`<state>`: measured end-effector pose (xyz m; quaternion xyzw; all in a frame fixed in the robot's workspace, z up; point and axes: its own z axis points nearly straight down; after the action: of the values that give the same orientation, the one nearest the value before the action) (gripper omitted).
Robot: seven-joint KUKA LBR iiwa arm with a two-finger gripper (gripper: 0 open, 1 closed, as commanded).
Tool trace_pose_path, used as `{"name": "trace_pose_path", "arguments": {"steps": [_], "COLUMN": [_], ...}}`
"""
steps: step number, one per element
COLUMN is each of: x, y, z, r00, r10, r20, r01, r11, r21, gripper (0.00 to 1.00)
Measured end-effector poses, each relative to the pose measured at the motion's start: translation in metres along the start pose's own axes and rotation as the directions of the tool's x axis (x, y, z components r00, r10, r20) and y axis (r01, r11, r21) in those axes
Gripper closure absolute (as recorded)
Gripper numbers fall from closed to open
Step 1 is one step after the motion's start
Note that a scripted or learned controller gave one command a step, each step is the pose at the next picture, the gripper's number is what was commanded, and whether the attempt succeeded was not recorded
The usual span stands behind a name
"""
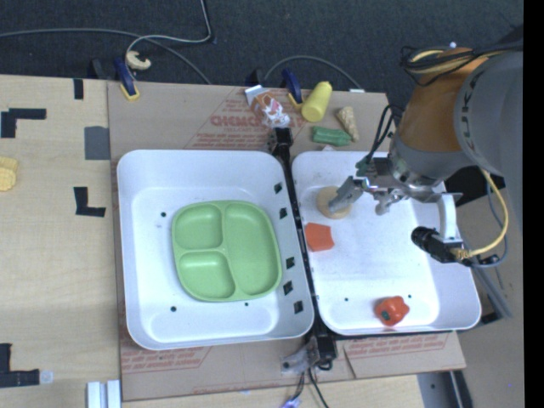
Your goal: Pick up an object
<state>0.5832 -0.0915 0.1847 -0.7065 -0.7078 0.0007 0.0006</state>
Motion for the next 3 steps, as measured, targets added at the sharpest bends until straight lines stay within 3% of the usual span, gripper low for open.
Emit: {"name": "trace_pose_path", "arguments": {"steps": [1,2,3], "x": [-0.076,-0.012,-0.093], "y": [-0.042,0.007,0.014], "z": [0.047,0.025,0.060], "r00": [1.000,1.000,1.000], "r10": [0.002,0.000,0.002], "r20": [0.001,0.000,0.002], "r01": [-0.002,0.000,-0.002], "r11": [1.000,1.000,1.000], "r21": [0.001,-0.001,0.000], "gripper": [0.00,0.00,0.00]}}
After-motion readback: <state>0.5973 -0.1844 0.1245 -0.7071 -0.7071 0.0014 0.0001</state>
